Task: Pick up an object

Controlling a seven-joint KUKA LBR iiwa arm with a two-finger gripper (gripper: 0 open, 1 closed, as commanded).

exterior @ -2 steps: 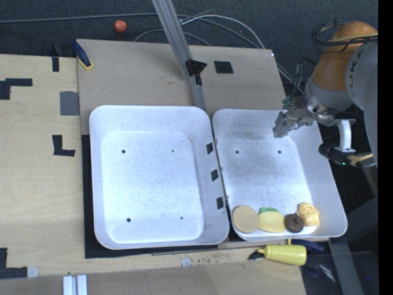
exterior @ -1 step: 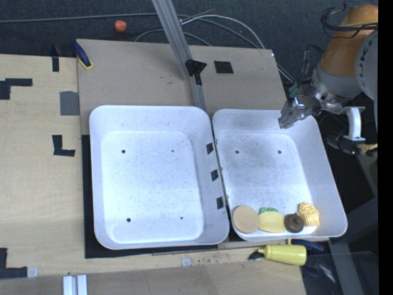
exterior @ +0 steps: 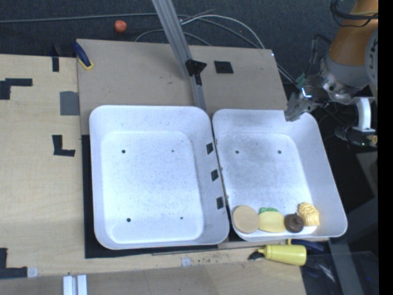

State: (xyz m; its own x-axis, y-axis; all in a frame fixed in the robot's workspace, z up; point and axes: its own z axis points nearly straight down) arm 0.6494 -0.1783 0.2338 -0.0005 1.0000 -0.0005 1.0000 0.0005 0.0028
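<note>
Camera view, looking down at a slant: two shallow white bins side by side on the bench, left bin [exterior: 110, 128] and right bin [exterior: 319, 165], their inner rims touching along the middle. Arm [exterior: 353, 39] enters from the right, orange band above the wrist; gripper [exterior: 295, 110] sits at the far right corner of the right bin, over its rim, pointing down and leftward. Whether it is open or closed: cannot tell, too small and blurred; nothing visible in it. All objects lie in a row along the near edge of the right bin, well apart from the gripper: tan round disc [exterior: 245, 218] leftmost, green piece [exterior: 268, 211] just behind, pale yellow lump [exterior: 271, 222] touching the disc, dark brown ring [exterior: 294, 223] next, yellow ridged block [exterior: 308, 214] at the near right corner. Outside the bin, on the bench just in front of it, a yellow bottle [exterior: 285, 254] lies on its side. Far off on the dark floor beyond the bench, a small orange ball [exterior: 120, 25]. Grey metal post [exterior: 175, 39] slants across the board behind the bins
</note>
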